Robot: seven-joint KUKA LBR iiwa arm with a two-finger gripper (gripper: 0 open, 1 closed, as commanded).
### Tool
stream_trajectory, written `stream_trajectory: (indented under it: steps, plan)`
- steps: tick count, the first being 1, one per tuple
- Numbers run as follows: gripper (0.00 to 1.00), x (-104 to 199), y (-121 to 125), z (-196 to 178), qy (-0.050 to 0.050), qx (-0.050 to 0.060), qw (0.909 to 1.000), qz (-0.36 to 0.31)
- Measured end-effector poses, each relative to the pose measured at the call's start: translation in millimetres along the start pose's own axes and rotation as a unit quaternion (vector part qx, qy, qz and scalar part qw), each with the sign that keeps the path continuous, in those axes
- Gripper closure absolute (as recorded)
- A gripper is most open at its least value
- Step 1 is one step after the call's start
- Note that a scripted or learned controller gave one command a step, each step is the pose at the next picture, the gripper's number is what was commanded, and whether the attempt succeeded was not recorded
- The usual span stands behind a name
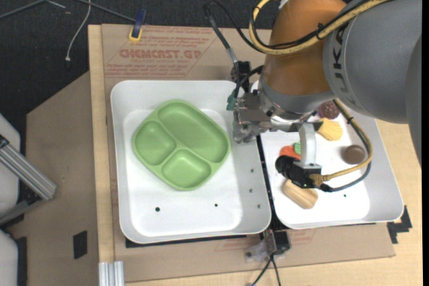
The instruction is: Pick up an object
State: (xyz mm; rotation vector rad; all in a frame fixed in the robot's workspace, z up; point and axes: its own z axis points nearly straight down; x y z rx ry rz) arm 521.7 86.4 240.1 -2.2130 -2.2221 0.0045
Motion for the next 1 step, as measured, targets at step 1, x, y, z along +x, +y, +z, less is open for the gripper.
stream_trajectory:
  steps: [1]
  plan:
    - [0.0,-2.3,1.5,-0.4,0.0,-0.001,1.0,0.002]
